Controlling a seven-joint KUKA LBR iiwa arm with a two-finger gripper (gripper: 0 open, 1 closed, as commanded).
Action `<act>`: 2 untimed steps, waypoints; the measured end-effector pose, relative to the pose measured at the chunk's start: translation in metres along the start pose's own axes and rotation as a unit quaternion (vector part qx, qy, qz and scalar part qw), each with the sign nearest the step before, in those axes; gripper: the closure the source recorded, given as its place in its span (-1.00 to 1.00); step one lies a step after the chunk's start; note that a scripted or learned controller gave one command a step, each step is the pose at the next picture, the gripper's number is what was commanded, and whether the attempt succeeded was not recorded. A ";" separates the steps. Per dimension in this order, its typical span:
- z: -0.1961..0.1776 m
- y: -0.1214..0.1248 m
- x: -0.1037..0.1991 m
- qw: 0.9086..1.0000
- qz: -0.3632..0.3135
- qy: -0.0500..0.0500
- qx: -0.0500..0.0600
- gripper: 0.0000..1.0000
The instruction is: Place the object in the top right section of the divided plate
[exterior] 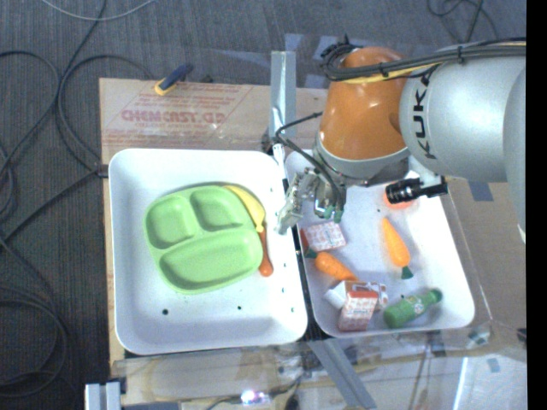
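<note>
Divided plate (205,267): light green, glossy, three sections, one large on the near side and two small on the far side; turned slightly in the left bin (137,314), nearer its far right corner.
Top right section (219,208): shallow green well, nothing seen lying in it.
Object to place: not clear which; nothing recognisable at the gripper.
Banana (249,205): yellow, curved, lying against the plate's far right rim, partly hidden behind it.
Thin orange piece (265,260): along the plate's right edge, rounded end near; upper part hard to make out.
Gripper (301,202): above the ridge between the two bins, just right of the banana; a blur of metal and cable, open or closed state impossible to judge.
Arm (367,109): orange band and grey casing covering the far part of the right bin (457,310); cut off at the right.
Right bin contents: patterned packet (325,236) just near of the gripper, carrot (336,267), second carrot (395,243), red-and-white cartons (357,302), green bottle (412,307).
Open room: bare white floor left of and near the plate; narrow strip between plate and the bin's right wall.
</note>
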State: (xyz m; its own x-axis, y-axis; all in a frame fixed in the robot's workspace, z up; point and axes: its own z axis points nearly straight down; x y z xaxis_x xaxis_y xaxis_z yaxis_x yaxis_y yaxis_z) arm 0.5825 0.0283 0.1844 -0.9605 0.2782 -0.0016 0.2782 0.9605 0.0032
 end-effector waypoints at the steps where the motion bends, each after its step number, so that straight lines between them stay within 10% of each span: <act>1: 0.001 -0.004 0.072 0.991 0.136 0.002 0.001 1.00; 2: 0.001 0.025 0.111 0.988 0.152 0.002 0.002 1.00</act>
State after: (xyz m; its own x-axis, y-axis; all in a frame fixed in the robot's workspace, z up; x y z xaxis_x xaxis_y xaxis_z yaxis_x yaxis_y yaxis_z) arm 0.4833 0.0832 0.1830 -0.8326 0.5538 0.0026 0.5538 0.8327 -0.0003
